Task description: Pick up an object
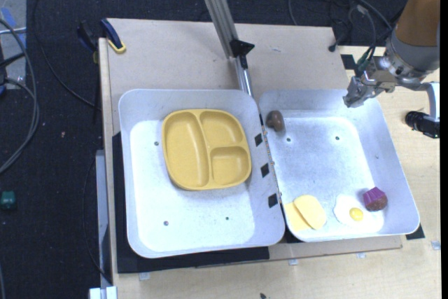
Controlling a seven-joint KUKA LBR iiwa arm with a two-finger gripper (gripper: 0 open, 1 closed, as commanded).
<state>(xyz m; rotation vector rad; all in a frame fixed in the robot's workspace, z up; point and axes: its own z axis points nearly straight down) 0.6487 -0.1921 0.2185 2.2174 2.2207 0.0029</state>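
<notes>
camera view is showing my gripper (pixel 353 97) hovering over the right bin's (pixel 329 150) far right corner, jaw state untellable, carrying nothing, so i'm still needing to descend onto the brown object (pixel 275 120) at its far left.

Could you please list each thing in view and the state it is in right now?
Gripper: over the right bin's far right corner, holding nothing.
Yellow tray: upright, in left bin.
Brown item: right bin, far left corner.
Yellow slice: lying flat, near edge.
Fried egg: flat, touching purple item.
</notes>
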